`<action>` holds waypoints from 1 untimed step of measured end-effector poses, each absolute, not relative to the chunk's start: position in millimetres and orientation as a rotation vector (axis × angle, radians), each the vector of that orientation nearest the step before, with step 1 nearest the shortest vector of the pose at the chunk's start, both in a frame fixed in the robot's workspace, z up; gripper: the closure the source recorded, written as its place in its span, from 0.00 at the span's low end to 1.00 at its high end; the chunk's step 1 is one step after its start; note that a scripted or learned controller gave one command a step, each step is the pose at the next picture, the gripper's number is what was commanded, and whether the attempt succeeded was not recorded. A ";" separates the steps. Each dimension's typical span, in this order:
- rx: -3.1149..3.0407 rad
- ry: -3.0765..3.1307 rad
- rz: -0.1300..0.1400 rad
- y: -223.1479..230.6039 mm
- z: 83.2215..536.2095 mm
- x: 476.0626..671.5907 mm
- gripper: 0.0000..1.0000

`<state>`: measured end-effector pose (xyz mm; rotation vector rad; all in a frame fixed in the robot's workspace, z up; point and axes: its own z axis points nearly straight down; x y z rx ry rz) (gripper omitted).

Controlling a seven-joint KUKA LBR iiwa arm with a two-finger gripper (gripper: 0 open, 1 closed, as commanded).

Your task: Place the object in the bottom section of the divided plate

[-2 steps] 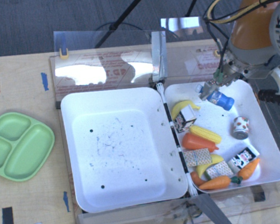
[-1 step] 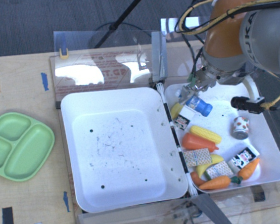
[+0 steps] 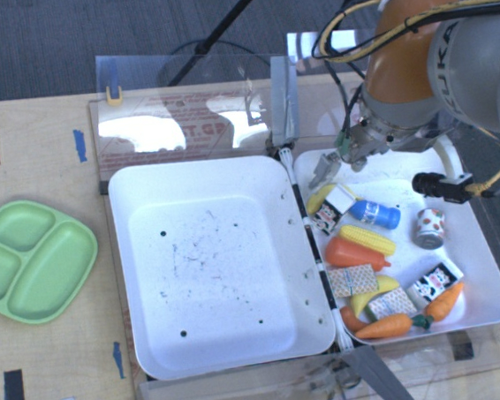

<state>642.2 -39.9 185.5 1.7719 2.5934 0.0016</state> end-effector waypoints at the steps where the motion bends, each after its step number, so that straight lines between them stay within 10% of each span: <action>1: 1.666 2.658 0.004 20.4 185.6 666.1 0.00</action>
